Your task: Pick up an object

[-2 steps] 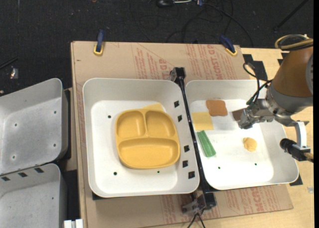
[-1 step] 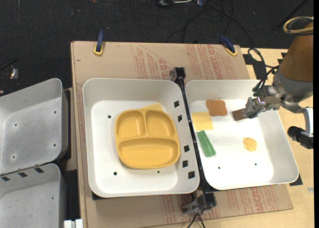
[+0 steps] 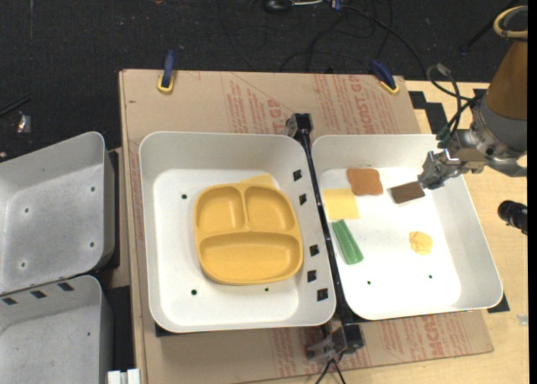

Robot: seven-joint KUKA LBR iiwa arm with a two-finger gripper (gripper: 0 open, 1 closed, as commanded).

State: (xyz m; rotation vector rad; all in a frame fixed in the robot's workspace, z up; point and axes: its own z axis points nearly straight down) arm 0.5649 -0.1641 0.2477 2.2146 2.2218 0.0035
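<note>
My gripper (image 3: 433,174) hangs over the upper right part of the right bin (image 3: 470,290), below the grey wrist and orange band. A small dark brown flat piece (image 3: 408,193) lies tilted just left of the gripper, its right end at the gripper's tip. Whether it is held or only touched I cannot tell. The same bin holds a light brown rounded piece (image 3: 364,181), a pale yellow square (image 3: 340,204), a green stick (image 3: 346,241) and a small yellow lump (image 3: 420,242).
The left bin (image 3: 168,290) holds a yellow divided plate (image 3: 248,234). A black divider (image 3: 315,206) runs between the bins. Blue-and-yellow clamps (image 3: 167,79) pin the cardboard at the back. Grey-white panels (image 3: 50,206) lie at the far left.
</note>
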